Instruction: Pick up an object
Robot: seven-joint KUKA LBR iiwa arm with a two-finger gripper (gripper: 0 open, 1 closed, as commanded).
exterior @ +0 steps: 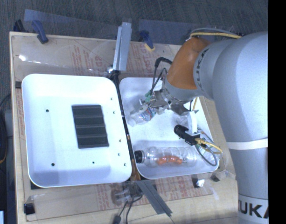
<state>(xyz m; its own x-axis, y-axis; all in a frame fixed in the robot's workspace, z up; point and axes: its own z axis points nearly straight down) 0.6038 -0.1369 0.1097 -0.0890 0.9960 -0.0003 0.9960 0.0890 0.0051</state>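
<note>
- Dark carpet surrounds the bench (63,59), a pale board bearing two white bins side by side.
- The left bin (40,83) holds one thing, a dark ribbed pad (90,126) lying flat near its middle.
- The right bin (133,90) holds a clear scrap (139,115) of crumpled plastic at its left side, and a clear bottle (168,157) on its side along the near wall, with its black cap pointing left and orange bits inside.
- The arm (236,78) reaches in from the right, and the gripper (154,102) hangs low over the right bin, just beside the scrap on its upper right.
- Whether the gripper is open or closed cannot be told, and nothing can be seen held in it.
- The scrap is the likely target. It looks very light, thin and springy, so it may crush or slide away under a pinch. The bunched middle seems the best hold.
- The bottle looks light too, but it is smooth and round and apt to roll. A grip across its body near the middle should do better than one at the cap.
- The pad looks stiff and flat, offering little to grip from above.
</note>
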